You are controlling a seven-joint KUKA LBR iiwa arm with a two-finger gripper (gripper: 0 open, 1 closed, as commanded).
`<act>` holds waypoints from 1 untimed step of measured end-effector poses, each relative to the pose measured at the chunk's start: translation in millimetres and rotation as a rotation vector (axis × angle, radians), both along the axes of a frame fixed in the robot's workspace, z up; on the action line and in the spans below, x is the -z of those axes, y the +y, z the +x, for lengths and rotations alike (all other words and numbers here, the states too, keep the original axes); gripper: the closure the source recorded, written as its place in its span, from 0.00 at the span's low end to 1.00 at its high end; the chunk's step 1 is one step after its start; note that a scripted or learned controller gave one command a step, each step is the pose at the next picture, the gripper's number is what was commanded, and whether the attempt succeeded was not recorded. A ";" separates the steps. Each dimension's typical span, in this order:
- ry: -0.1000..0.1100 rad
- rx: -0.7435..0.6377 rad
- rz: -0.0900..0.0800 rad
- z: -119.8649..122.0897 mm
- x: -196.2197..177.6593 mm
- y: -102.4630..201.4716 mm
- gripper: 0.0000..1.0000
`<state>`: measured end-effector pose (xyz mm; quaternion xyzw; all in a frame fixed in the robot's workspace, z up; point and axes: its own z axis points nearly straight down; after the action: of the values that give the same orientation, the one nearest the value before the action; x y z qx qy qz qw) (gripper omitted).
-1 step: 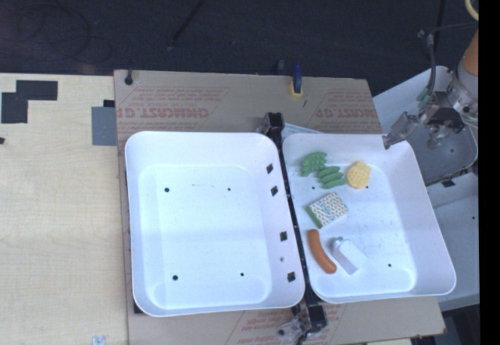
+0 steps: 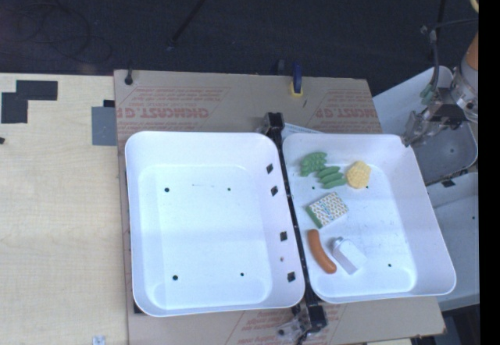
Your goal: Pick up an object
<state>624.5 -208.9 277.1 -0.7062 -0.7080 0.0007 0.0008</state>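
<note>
Nearest the lower edge of the frame, a black clamp point(image 2: 311, 318) sits where the two white bins meet, on the brown cardboard sheet point(image 2: 234, 101) that underlies them. Just above it, in the lower middle of the right bin point(image 2: 433, 250), lie an orange sausage-shaped toy point(image 2: 321, 250) and, touching its right side, a small white bottle-like object point(image 2: 345, 254) that is tilted. Higher up, near the bin's centre, rests a small green and white patterned sponge-like block point(image 2: 327, 209). In the upper part of the same bin are a cluster of green bean pods point(image 2: 322, 168) and, just to their right, a yellow corn-cob piece point(image 2: 358, 175). The left bin point(image 2: 141, 218) fills the centre of the frame, its floor marked by a few small dark dots. Left of the cardboard is a pale wooden benchtop point(image 2: 55, 218) with dark rectangular patches in the upper left. The gripper point(image 2: 426, 123) hangs at the right edge of the frame, beside the upper right corner of the right bin and apart from every object in it; whether it is open or closed cannot be made out, and nothing is seen in its grasp.
</note>
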 end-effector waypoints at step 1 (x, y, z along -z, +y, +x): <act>0.000 0.004 0.002 -73.5 -32.8 29.3 1.00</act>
<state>551.1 -179.5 309.9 -0.7076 -0.7066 -0.0001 0.0016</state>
